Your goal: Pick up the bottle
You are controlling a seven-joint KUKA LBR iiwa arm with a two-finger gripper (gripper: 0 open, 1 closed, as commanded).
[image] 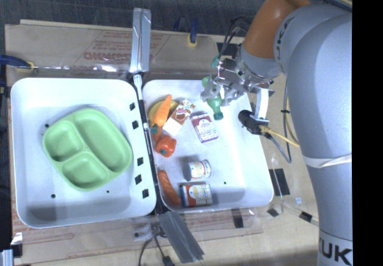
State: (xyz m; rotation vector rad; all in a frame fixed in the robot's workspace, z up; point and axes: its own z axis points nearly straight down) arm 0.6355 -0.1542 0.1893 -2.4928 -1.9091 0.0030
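The tool [222,88] hangs at the right bin's [254,190] upper edge, seemingly clamped on the green bottle [213,102]; pickup looks nearly done, with lifting clear left

A pale green divided plastic tray [88,147] lay in the left white bin [24,139]. The right white bin [251,163] held a yellow banana [158,109], two tin cans [197,170], and a small maroon carton [205,127].

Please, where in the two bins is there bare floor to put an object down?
Right bin: bare floor between the cans and its right wall. Left bin: margins around the green tray. Crowded: right bin's left side, banana down to carrot.
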